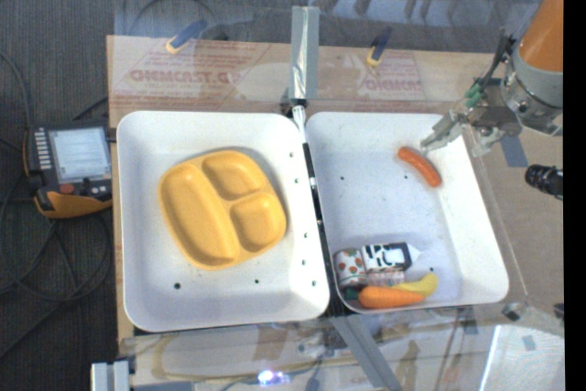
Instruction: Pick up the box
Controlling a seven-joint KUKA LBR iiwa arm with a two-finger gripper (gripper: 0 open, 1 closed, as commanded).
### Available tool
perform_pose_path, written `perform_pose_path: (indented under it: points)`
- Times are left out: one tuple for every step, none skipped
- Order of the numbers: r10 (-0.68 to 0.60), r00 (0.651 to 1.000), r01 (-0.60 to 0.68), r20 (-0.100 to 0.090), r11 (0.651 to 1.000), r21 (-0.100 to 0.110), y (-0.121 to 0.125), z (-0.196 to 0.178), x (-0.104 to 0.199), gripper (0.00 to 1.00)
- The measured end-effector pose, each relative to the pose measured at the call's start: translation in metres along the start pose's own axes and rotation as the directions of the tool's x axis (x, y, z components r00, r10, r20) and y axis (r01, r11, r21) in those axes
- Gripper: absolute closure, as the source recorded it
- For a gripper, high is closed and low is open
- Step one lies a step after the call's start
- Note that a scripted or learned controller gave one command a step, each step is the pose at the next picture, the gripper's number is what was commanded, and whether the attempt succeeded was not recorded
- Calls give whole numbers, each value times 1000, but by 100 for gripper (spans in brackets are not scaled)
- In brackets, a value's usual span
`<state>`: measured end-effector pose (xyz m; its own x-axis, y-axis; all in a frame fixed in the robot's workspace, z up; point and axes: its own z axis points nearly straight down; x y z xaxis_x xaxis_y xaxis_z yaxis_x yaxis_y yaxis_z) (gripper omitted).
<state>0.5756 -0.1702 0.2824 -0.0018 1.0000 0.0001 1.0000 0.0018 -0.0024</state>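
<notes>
The box [377, 259], a small carton with a black-and-white print and a red-dotted end, lies on its side near the front wall of the right bin [476, 224]. My gripper [456, 137] hovers over that bin's back right corner, far from the box. It is open, with nothing between the fingers. An orange sausage [419, 166] lies just below and left of the gripper.
A carrot [391, 296] and a small banana [419, 285] lie against the box's front side, by the bin's front wall. The left bin [137, 288] holds a yellow divided plate [222, 206]. A metal divider post [303, 59] stands behind the two bins.
</notes>
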Motion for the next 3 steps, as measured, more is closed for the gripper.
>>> perform_pose_path:
  points:
    - [198, 980, -198, -1, 980, 2, 33, 97, 68, 0]
    - [166, 986, -166, 0, 986, 0, 32, 189, 40, 0]
    - [197, 980, -197, 0, 980, -14, 20, 192, -3, 0]
